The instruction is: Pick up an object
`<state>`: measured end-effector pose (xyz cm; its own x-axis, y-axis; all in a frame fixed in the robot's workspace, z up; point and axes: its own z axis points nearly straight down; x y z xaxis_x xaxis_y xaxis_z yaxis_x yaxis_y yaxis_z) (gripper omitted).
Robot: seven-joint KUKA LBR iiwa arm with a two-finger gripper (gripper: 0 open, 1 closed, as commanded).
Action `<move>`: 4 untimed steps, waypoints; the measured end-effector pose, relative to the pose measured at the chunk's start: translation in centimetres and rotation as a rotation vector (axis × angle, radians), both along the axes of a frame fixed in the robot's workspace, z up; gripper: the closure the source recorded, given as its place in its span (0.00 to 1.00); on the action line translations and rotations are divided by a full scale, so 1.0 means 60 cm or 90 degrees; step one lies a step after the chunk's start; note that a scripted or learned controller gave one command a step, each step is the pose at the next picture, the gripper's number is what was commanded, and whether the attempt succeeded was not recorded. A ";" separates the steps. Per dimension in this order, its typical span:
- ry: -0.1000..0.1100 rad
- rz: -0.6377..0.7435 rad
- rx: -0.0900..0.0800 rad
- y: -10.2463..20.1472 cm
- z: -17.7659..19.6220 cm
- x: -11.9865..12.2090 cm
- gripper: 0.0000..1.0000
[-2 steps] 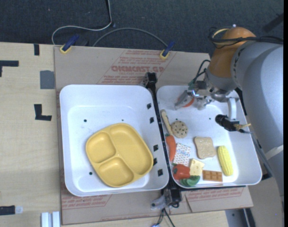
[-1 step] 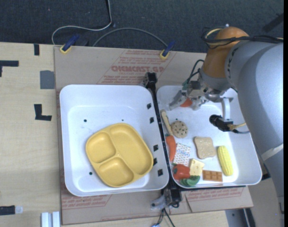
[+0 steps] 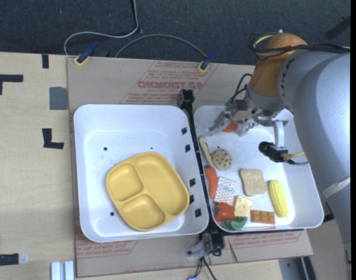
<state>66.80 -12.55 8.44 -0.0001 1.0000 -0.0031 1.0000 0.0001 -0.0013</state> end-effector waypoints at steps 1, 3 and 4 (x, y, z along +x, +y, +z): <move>-0.001 -0.001 0.000 -0.031 0.001 0.000 0.00; 0.000 0.001 0.000 -0.008 0.000 0.000 0.00; 0.000 0.000 0.000 -0.001 0.000 0.000 0.00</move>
